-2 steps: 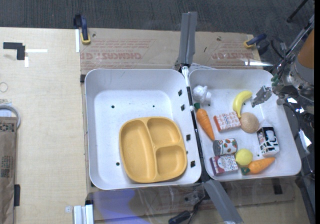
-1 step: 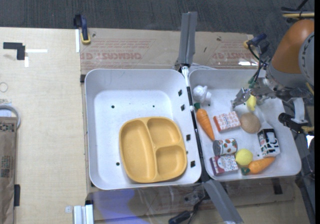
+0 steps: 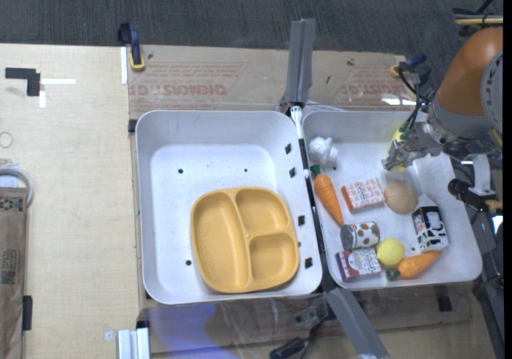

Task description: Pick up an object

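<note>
My gripper (image 3: pixel 395 161) hangs over the back right part of the right bin (image 3: pixel 472 269), just above and behind a beige round object (image 3: pixel 400 197). Nothing shows in its grasp. Also in this bin lie a white object (image 3: pixel 321 149), a carrot (image 3: pixel 328 198), a red and white packet (image 3: pixel 362 193), a small can (image 3: pixel 359 234), a red box (image 3: pixel 358 264), a yellow lemon (image 3: pixel 390 252), a second carrot (image 3: pixel 417 265) and a black and white carton (image 3: pixel 430 228).
The left bin (image 3: pixel 160 189) holds a yellow divided plate (image 3: pixel 244 237). A grey divider post (image 3: pixel 300 61) stands behind the seam between the bins. The arm's orange band (image 3: pixel 472 69) is at the right edge, with cables beside it.
</note>
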Robot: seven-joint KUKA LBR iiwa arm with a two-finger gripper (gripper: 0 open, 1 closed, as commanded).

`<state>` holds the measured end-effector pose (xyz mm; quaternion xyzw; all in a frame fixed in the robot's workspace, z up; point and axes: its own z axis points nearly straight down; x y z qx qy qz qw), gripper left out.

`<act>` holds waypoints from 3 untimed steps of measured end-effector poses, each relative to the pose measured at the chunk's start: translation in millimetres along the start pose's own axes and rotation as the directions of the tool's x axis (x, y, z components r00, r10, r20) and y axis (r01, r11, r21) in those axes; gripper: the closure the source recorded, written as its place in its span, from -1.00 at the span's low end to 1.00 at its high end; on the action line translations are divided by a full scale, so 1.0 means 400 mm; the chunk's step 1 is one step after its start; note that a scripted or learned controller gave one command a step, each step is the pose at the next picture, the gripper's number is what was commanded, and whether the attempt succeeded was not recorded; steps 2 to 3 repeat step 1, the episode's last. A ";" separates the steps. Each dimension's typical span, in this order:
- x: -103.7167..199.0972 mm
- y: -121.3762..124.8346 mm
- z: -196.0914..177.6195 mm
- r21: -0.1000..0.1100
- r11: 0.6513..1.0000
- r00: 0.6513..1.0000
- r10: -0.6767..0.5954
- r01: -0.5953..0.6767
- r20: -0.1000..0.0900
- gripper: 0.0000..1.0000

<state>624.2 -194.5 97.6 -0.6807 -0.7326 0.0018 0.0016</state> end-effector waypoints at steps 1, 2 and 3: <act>0.152 -0.018 -0.236 -0.001 0.935 0.935 0.354 -0.354 0.000 1.00; 0.152 -0.018 -0.236 -0.001 0.935 0.935 0.354 -0.354 0.000 1.00; 0.152 -0.018 -0.236 -0.001 0.935 0.935 0.354 -0.354 0.000 1.00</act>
